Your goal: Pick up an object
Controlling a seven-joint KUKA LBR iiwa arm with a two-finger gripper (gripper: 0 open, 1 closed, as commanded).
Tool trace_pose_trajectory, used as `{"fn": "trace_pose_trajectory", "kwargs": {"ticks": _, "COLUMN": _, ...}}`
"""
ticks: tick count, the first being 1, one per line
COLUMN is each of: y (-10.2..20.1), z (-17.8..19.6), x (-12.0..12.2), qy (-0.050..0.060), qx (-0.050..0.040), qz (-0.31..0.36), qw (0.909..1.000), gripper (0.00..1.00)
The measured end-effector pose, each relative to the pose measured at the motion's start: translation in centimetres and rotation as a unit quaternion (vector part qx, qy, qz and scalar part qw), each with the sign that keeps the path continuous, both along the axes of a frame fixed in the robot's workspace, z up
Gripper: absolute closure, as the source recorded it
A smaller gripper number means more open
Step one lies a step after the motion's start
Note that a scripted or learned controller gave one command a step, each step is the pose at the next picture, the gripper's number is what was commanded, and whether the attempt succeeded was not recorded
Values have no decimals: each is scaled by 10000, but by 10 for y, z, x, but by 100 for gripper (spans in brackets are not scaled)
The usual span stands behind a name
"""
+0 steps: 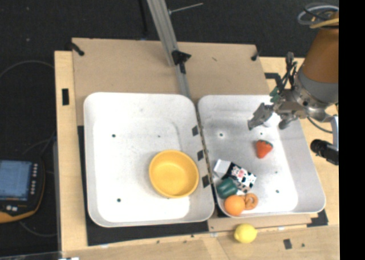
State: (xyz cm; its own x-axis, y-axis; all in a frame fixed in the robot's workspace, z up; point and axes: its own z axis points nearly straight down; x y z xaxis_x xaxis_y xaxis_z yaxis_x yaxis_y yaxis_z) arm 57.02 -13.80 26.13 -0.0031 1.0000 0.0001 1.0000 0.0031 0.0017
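End effector [263,117] hangs at right of frame over the right bin [302,193], fingers apparently apart and holding nothing, just above the strawberry [263,149], probably its target since that lies apart from the lower clutter.

Red strawberry [263,149] on right bin floor

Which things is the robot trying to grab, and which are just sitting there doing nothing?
For the job:
gripper, above the right bin
red strawberry-like toy, nearest the gripper
orange ball
dark green piece
black-and-white box

Just lying about:
yellow bowl in the left bin
lemon on the bench, outside the bins
handheld screen at far left
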Motion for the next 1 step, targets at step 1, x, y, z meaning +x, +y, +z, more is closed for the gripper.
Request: {"fn": "trace_pose_trajectory", "kwargs": {"ticks": 1, "y": 0, "z": 0, "x": 0, "qy": -3, "qx": 2, "qz": -5, "qw": 10000, "gripper": 0}}
